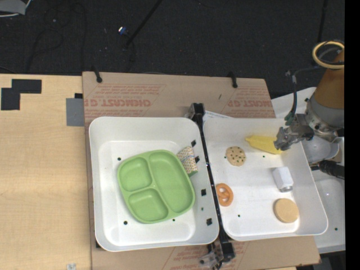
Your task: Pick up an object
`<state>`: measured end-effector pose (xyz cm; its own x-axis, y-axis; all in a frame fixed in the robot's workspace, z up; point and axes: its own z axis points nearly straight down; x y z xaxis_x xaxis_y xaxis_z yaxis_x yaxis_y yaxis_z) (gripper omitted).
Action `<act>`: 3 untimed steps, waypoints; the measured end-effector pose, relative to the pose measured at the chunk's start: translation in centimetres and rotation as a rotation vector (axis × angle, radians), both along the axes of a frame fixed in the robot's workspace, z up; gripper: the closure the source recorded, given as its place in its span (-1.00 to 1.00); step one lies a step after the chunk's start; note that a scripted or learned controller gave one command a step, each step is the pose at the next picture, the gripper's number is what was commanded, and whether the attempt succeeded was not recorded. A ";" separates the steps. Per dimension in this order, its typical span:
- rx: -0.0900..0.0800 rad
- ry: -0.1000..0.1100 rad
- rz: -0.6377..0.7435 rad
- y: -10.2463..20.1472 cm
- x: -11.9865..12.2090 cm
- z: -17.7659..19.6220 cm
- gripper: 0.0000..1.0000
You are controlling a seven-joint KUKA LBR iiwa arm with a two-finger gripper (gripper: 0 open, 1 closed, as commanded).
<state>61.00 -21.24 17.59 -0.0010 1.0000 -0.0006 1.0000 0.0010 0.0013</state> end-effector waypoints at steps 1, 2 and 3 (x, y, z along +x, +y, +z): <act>-0.001 -0.003 0.001 0.0 1.1 5.4 1.00; 0.000 -0.002 0.002 0.8 1.1 10.1 1.00; 0.004 0.006 0.003 6.2 -1.5 8.8 1.00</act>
